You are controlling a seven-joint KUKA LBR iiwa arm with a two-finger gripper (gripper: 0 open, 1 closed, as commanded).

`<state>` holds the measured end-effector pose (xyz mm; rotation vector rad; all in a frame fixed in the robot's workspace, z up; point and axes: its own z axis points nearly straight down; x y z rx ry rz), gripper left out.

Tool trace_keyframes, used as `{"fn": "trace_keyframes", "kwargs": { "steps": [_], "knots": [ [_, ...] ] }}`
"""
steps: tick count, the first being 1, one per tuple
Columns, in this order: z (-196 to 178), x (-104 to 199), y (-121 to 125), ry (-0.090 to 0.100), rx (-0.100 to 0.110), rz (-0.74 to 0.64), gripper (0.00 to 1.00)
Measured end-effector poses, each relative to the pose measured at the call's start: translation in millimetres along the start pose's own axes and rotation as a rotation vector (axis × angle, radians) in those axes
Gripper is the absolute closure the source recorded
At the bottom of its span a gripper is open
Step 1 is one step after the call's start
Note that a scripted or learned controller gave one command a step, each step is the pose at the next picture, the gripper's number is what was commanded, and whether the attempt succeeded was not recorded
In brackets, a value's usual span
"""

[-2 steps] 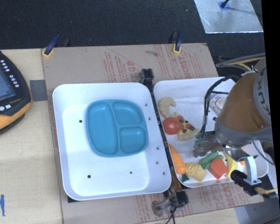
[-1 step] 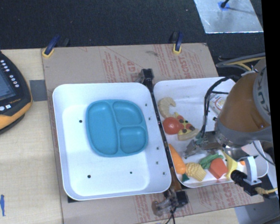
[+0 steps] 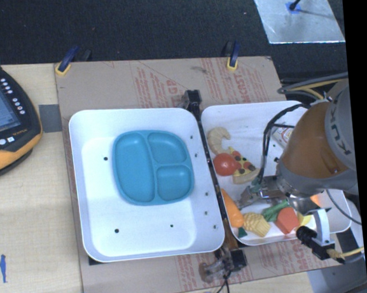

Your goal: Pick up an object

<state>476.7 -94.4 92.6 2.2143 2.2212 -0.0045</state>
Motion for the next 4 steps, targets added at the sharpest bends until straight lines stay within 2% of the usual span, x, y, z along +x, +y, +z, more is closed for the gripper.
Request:
{"fn": "trace_keyframes", "kwargs": {
  "steps": [1, 2, 3, 4],
  "knots": [
    [0, 0, 0, 0.001, 0.000, 0.000, 0.00],
    [-9, 0, 0, 0.002, 0.003, -0.002, 1.00],
    [-9, 0, 0, 0.002, 0.003, -0.004, 0.00],
    [-19, -1, 0, 0.001, 0.002, -0.005, 1.00]
  ]
}}
